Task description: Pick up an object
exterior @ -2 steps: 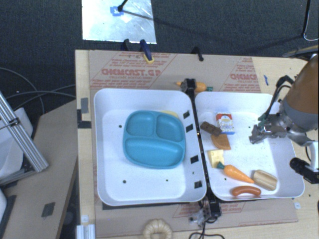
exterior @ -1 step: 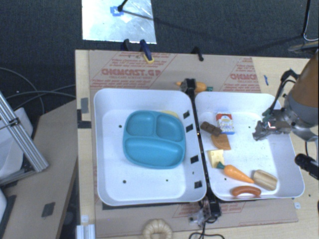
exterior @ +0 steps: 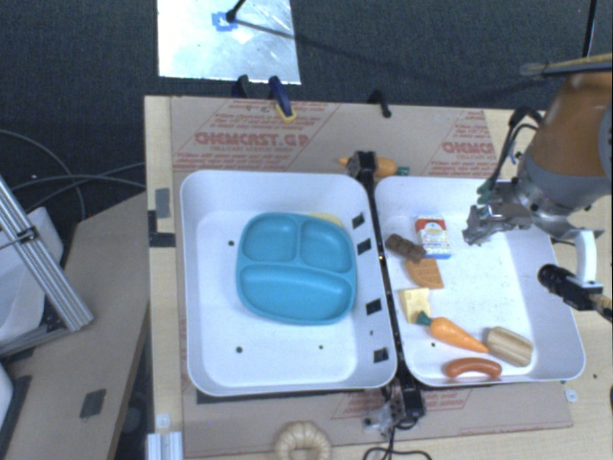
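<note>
Dark carpet around a bench topped with printed board (exterior: 249, 137), two white bins side by side. Left bin (exterior: 206, 353): blue divided plate (exterior: 295, 266). Right bin (exterior: 565, 357): gripper (exterior: 484, 223) over bare floor, spread or closed impossible to tell. Likeliest target: small carton (exterior: 433, 236), just beside it, close to a brown piece (exterior: 404, 247) and an orange wedge (exterior: 424, 273). Risk of closing on nothing, or nudging the carton into its neighbours.
</note>
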`<state>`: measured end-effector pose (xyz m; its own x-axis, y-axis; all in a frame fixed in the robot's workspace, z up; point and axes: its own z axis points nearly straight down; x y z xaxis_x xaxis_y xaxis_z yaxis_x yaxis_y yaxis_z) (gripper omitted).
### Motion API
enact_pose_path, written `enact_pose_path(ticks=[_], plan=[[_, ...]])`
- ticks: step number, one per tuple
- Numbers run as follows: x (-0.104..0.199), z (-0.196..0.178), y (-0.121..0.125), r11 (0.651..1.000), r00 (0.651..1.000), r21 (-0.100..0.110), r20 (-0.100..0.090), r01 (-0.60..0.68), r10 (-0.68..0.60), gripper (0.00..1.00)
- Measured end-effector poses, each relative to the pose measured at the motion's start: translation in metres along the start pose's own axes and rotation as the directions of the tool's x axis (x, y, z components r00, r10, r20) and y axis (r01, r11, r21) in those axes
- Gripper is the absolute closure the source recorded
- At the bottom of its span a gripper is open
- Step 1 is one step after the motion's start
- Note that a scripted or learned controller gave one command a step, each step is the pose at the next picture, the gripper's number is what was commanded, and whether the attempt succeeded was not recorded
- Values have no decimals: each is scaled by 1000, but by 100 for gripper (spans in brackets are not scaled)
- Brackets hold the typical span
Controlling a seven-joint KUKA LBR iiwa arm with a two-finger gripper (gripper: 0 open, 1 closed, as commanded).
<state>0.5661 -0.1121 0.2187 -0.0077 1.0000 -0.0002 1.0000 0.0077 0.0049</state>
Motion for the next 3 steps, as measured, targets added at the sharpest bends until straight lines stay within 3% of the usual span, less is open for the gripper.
enact_pose_path(ticks=[1, 2, 3], plan=[[27, -12, 41, 1000, 1000, -1, 0, 0, 0, 100], [57, 2, 84, 1000, 1000, 0, 0, -1, 1, 100], [71, 1, 92, 1000, 1000, 1, 1, -1, 1, 100]])
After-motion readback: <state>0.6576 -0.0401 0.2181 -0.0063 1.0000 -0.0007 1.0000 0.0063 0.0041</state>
